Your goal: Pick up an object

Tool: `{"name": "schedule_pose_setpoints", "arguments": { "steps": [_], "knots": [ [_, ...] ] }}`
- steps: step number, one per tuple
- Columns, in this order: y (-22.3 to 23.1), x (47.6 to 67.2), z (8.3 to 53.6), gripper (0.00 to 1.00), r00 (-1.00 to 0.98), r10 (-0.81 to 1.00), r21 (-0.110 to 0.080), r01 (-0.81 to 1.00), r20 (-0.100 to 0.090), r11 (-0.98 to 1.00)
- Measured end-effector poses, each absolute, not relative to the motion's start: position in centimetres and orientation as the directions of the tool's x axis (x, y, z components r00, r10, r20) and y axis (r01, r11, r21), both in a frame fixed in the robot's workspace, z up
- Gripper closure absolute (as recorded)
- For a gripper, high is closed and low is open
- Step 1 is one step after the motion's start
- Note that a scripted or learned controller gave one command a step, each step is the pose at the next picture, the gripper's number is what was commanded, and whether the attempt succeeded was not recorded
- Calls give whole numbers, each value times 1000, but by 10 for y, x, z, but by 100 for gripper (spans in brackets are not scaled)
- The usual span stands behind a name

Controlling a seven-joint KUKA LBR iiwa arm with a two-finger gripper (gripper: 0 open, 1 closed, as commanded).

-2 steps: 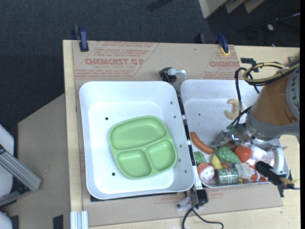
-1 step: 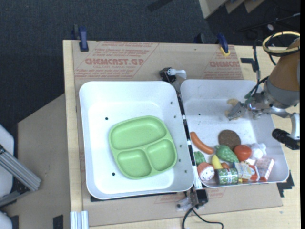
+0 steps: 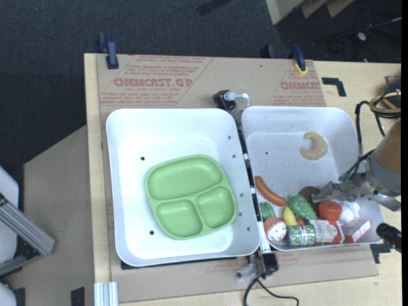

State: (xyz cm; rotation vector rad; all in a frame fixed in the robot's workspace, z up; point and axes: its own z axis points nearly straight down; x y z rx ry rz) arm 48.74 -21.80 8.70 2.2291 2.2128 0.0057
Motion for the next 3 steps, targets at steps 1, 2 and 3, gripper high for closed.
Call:
{"name": "schedule_pose_setpoints", "arguments": {
  "steps": [1, 2, 3],
  "knots": [
    [-205, 616, 189, 0, -9, 1000, 21, 1000, -6, 9],
    [-212, 650, 79, 0, -3, 1000, -1, 1000, 3, 3],
    [-214, 651, 96, 100, -2, 1000, 5, 1000, -4, 2]
  ]
}}
